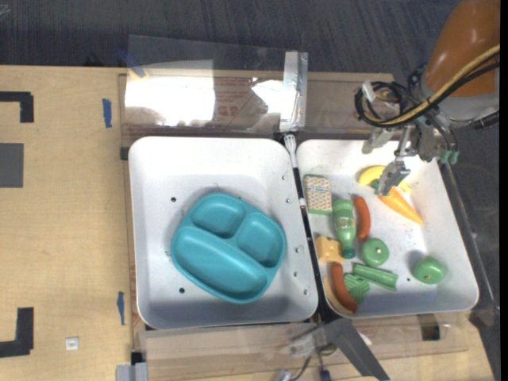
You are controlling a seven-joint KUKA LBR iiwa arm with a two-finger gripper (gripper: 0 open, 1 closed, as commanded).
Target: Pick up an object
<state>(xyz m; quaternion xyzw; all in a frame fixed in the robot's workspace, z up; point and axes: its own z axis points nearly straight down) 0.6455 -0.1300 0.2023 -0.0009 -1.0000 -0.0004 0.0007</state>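
The right bin [456, 213] holds several toy foods. My gripper [391, 179] hangs low over the bin's upper part. It is just right of a yellow piece [368, 178] and just above an orange carrot [403, 205]. I see nothing held in it. Lower in the bin lie a green bottle [344, 224], an orange-red sausage [363, 216], a tan waffle-like block [317, 194], two green apples [375, 252] [429, 271], a green ridged stick [373, 277], a red sausage [340, 286] and a small yellow chunk [328, 249].
The left bin [151, 165] bears a teal divided plate [230, 246]. A clear plastic sheet [206, 86] and a taped upright divider [294, 86] stand behind the bins. The arm's orange band [464, 34] and cables [397, 101] hang above the right bin's far corner.
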